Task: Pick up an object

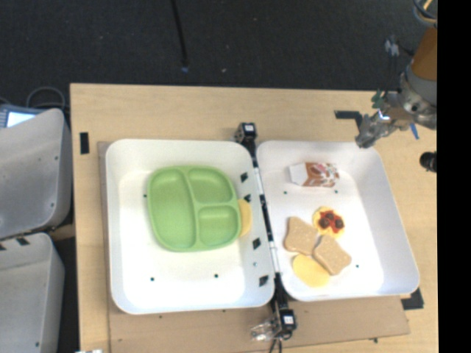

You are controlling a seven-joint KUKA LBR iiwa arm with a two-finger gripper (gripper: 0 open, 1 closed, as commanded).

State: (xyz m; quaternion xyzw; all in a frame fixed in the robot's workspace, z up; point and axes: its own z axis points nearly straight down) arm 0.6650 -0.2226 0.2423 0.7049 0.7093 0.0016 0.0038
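We see the grey two-finger gripper (pixel 366 136) at the upper right, hanging over the bare bench just beyond the far corner of the right shallow white bin (pixel 383 219). Whether it is open or closed we cannot tell; the metal parts there are small and blurred. Nothing visibly sits in it, and it appears to touch none of the objects.

The right bin holds the things to pick. Near its far side lies a small white packet with red-brown printing (pixel 314 173). Below it sits a round yellow piece with dark red topping (pixel 329 220). Just beside that are two tan toast-like slices (pixel 300 235), the second (pixel 332 255) overlapping a pale yellow disc (pixel 310 271), part of which it hides.

The left shallow white bin (pixel 132 278) holds a light green plastic tray with three compartments (pixel 194 208). A yellow object (pixel 245 216) peeks out from under the tray's right edge, mostly hidden, so we cannot make out what it is.

The arm (pixel 421 72) is cut off at the right.
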